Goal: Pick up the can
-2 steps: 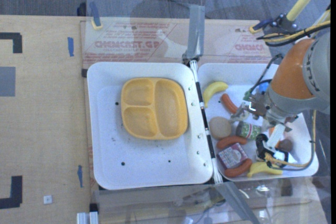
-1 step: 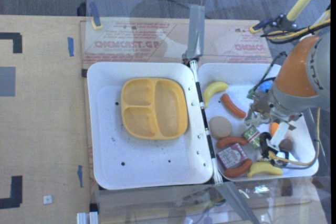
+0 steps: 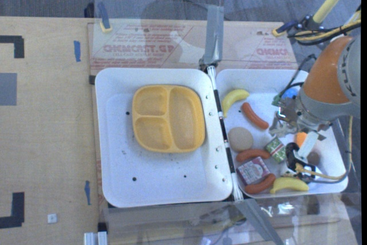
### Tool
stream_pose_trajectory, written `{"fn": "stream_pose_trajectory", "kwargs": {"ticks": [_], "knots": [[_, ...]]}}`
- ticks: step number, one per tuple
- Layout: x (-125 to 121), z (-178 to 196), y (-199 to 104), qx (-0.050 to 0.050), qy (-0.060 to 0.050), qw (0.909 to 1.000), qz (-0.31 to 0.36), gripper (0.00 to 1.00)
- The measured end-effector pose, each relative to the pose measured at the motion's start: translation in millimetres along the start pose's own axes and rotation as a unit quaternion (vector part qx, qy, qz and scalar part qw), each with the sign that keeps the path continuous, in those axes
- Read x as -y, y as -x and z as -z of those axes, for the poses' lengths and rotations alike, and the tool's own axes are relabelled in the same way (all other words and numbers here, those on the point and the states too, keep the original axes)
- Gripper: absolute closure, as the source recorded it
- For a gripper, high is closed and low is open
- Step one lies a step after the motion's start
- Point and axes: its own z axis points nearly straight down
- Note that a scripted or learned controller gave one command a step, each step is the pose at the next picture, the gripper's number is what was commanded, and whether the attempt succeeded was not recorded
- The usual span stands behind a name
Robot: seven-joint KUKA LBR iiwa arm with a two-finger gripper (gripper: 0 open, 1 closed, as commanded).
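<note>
The can (image 3: 253,170), silver with a dark red label, lies on its side near the front of the right bin (image 3: 261,78). It sits between two reddish sausages (image 3: 251,155), (image 3: 259,184). My gripper (image 3: 282,128) hangs over the middle right of that bin, up and to the right of the can and apart from it. A small green carton (image 3: 276,149) lies just below the gripper, between it and the can.
The left bin (image 3: 114,140) holds a yellow divided plate (image 3: 168,118). In the right bin lie a banana (image 3: 234,98) at the back, another banana (image 3: 288,184) at the front, a third sausage (image 3: 255,115), a brown round thing (image 3: 241,139) and an orange piece (image 3: 300,137).
</note>
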Motion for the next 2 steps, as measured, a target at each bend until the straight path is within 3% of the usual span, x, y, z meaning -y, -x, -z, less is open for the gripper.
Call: {"fn": "stream_pose_trajectory", "kwargs": {"ticks": [1, 2], "knots": [[0.1, -0.1, -0.3, 0.000, 0.000, 1.0000, 0.000, 0.00], [35.1, -7.2, 15.2, -0.001, -0.007, 0.9996, -0.026, 0.00]]}}
